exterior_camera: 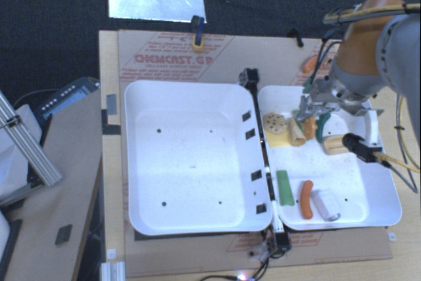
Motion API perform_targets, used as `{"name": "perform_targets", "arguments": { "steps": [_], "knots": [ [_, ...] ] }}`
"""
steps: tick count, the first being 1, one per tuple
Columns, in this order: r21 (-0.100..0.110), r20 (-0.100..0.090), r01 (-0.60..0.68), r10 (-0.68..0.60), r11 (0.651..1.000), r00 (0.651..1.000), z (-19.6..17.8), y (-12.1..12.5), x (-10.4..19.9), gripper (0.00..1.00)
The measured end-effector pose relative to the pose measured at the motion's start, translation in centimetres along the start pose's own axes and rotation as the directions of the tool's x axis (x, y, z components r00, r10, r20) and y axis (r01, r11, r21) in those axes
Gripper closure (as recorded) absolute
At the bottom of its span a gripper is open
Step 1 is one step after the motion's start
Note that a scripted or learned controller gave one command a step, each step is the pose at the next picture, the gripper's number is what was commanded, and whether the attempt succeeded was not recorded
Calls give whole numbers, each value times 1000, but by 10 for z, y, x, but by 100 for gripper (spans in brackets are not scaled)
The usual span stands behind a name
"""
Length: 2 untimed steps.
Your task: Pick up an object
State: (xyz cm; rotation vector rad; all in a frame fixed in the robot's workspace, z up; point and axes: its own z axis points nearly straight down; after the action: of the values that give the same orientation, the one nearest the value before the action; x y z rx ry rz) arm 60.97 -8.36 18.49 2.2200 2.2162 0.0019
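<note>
Nearest the lens, the counter (191, 260) edge carries the white bins. Over the right bin (368, 207), the claw (310, 116) hangs low above a tan roll (298, 132) beside a cookie (273, 122); whether it is spread I cannot tell. This looks like the descent before grasping; next, closing squarely on one item. Beyond, red lettering (172, 58) reads "CHEMCAST GP".

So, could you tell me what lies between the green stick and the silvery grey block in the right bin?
In the camera view, an orange carrot-like piece lies between the green stick and the grey block.
</note>
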Motion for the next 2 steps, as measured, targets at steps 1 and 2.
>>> {"name": "perform_targets", "arguments": {
  "steps": [1, 2],
  "knots": [
    [3, -1, 1, -1, 1000, 1000, -7, -10, -21, 100],
    [11, -4, 3, -3, 1000, 1000, 93, -39, -7, 100]
  ]
}}
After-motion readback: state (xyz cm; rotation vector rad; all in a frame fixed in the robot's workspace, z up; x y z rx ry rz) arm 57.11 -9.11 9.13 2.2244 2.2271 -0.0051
